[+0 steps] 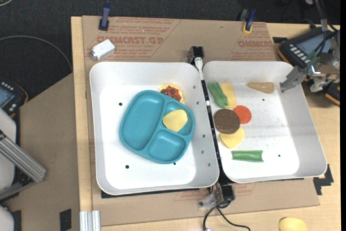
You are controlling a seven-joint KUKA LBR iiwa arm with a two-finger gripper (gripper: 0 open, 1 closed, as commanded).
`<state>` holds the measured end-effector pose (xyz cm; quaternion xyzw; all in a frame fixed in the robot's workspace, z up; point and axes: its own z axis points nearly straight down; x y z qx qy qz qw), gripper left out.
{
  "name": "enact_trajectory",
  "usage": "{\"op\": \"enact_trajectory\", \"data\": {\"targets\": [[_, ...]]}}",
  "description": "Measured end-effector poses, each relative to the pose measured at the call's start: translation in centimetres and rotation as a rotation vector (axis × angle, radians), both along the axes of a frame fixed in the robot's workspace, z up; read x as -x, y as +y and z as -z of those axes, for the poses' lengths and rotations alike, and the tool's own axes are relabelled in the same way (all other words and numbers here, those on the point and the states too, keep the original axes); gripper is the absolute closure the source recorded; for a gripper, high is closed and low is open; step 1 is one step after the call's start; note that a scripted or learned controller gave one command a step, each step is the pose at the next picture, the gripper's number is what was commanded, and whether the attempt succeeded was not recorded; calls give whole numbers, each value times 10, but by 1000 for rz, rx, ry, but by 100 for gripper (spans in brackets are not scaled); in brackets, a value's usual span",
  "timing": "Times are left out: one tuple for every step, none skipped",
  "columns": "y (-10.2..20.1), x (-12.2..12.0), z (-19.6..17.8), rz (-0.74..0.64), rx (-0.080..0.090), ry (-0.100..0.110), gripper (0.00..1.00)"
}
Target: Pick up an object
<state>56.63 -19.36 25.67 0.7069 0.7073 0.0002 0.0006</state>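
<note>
The end effector (289,79) at the right bin's (303,170) far corner was too small to tell its finger state. The blue tray (141,124) partly hid a round item (172,92) behind it. A yellow object (292,224) was cut off by the bottom edge.

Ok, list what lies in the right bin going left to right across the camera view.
Green pepper → brown patty → red tomato slice → green bean pod → tan bread piece. The yellow pieces overlap the others, so I left them out.
</note>
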Motion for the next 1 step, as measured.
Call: {"op": "enact_trajectory", "data": {"targets": [[92, 33, -4, -5, -4, 5, 0]]}}
